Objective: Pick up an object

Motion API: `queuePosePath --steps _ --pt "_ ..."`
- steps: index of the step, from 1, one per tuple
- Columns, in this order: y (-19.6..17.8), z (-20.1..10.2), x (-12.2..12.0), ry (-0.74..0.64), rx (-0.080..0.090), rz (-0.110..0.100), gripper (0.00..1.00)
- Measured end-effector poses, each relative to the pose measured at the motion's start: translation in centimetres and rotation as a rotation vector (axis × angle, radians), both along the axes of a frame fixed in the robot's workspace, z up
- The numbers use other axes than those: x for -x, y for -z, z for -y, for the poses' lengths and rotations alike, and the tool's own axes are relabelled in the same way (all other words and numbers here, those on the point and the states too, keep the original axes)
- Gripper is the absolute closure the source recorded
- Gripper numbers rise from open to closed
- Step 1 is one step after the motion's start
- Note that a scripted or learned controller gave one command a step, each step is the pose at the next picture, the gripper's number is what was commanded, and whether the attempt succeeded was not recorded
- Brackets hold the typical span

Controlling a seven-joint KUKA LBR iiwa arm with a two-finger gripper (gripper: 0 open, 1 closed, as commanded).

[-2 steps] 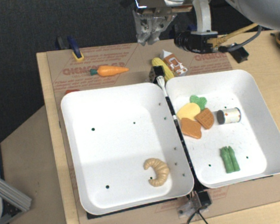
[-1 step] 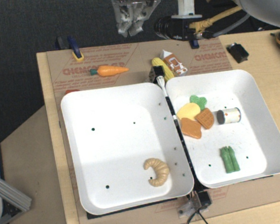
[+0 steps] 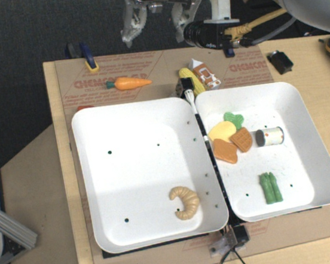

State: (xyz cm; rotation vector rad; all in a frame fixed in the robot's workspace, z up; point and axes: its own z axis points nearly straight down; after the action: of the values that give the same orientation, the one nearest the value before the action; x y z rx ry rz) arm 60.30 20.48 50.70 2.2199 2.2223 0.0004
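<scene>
Two bins: with the gripper (image 3: pixel 157 16) open and empty at top centre, the clustered toy foods (image 3: pixel 231 139) in the right bin (image 3: pixel 313 157) risk a slipped, multi-object grasp, unlike the lone croissant (image 3: pixel 185 201) lower centre.

two white bins (image 3: pixel 97 167) sit side by side. the left one holds one croissant (image 3: pixel 185 202). the right one holds five things: one green bundle (image 3: pixel 270 187), one small can (image 3: pixel 270 137), one yellow piece (image 3: pixel 221 130), one green leaf (image 3: pixel 234 118), and two orange-brown pieces (image 3: pixel 225 150).
</scene>
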Motion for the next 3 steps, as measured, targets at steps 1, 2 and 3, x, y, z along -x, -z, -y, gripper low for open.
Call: queuePosePath --steps 1,2,3 --pt "7.7 -2.1 5.0 -0.002 0.002 -0.012 0.00" --pt "2.6 -2.0 10.2 -0.003 -0.005 0.005 0.00" --pt "-3.2 -1.2 12.5 -0.001 -0.005 0.007 0.00"
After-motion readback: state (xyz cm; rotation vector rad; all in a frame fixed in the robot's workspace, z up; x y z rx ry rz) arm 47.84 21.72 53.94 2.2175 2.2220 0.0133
